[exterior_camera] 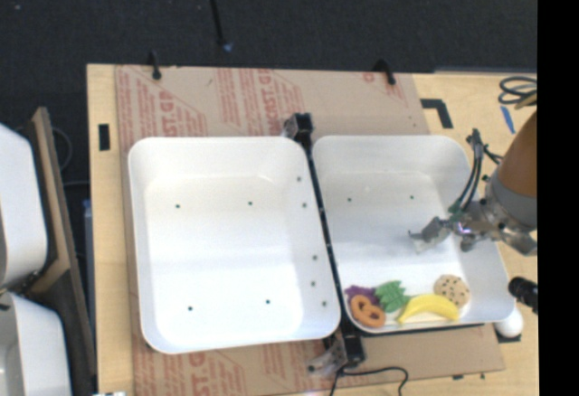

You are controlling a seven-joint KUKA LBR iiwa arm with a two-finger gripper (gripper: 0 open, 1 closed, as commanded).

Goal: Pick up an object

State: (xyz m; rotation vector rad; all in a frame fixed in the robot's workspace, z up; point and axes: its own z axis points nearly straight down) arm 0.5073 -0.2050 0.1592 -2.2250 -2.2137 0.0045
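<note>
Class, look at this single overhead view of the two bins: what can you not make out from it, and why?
- Gripper: small and blurred above the right bin; open or shut cannot be judged.
- Arm: most of it is cut off at the view's right.
- Purple item: partly covered by the pretzel; too small to identify.
- Green item: too small to name, partly behind the banana.

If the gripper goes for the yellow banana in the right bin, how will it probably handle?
The banana looks like a small toy, so probably light and stiff. Its curved, smooth body may slip or pivot between fingers. It lies against the bin's near wall, touching the cookie and green piece, so neighbours would likely shift.
</note>
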